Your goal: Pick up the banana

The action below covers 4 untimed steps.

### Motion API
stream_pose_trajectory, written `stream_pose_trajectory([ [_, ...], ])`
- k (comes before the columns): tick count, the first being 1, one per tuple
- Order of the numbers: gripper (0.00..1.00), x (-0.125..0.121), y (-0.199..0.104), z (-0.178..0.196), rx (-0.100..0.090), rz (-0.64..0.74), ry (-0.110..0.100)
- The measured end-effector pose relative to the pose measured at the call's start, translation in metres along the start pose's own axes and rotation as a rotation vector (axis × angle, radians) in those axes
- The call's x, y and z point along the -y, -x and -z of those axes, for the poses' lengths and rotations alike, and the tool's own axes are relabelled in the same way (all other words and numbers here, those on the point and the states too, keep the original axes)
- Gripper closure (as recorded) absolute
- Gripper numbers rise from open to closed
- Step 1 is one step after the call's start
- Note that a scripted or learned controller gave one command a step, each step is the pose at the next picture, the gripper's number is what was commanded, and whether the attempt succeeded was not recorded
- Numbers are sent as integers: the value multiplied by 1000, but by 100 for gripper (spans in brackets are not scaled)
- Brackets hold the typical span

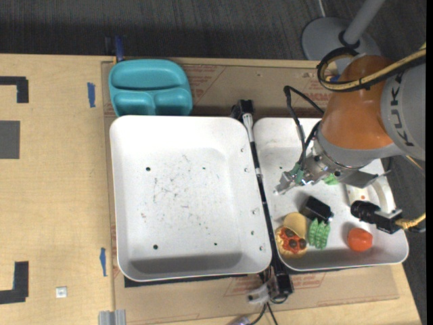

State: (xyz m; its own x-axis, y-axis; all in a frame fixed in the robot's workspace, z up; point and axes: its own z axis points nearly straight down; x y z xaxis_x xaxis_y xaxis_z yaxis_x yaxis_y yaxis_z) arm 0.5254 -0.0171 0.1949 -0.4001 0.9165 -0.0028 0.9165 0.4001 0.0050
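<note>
The left bin (183,195) looks like matt white plastic, its floor scuffed with fine grey scratches. The teal tray (150,87) behind it is smooth moulded plastic with a soft sheen. The desk (54,181) is pale, matt wood-like board. The arm's orange band (358,110) is glossy.

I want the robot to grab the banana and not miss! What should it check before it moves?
1. Banana found: cannot tell. A yellow thing near the front left corner of the right bin may be it.
2. Gripper over it: not ok. It sits further back in the bin.
3. Room around it: not ok. A red toy touches it and a green toy lies close beside.
4. Path down: not ok. A black block lies between the gripper and the yellow thing.
</note>
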Motion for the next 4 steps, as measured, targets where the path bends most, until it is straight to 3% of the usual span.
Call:
stream_pose_trajectory([
  [1, 100, -1, 0, 10, 2, 1, 3],
  [2, 100, 23, -63, -10, -5, 107, -6],
  [3, 100, -11, -117, -36, -3, 70, -5],
  [4, 100, -24, -165, -99, -5, 192, -7],
])
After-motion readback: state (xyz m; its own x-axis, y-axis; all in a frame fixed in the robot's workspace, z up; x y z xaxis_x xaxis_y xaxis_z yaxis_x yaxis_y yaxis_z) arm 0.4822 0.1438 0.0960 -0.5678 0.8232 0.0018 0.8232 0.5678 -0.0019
